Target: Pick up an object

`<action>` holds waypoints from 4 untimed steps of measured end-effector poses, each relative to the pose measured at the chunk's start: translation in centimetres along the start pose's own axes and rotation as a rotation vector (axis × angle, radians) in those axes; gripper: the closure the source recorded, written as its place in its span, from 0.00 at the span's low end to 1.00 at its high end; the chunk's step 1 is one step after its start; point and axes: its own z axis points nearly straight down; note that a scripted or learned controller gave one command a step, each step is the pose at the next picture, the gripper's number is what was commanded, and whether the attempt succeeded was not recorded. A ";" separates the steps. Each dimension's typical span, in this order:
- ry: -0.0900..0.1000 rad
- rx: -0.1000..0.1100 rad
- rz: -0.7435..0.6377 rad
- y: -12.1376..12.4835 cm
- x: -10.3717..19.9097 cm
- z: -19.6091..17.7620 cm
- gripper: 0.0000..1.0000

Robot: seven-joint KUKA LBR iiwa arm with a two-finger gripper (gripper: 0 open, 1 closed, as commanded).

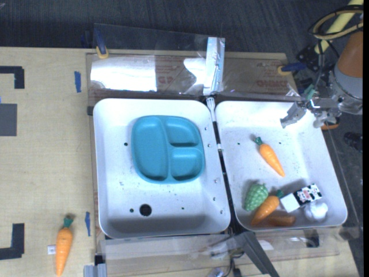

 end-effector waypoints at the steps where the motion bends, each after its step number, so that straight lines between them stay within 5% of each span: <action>1: 0.000 0.003 -0.068 -0.5 -2.9 2.8 0.00; 2: -0.002 -0.007 -0.166 -2.1 3.0 13.0 0.00; 3: -0.004 -0.012 -0.164 -1.9 2.9 11.8 1.00; 4: -0.001 -0.011 -0.179 2.2 8.7 0.6 1.00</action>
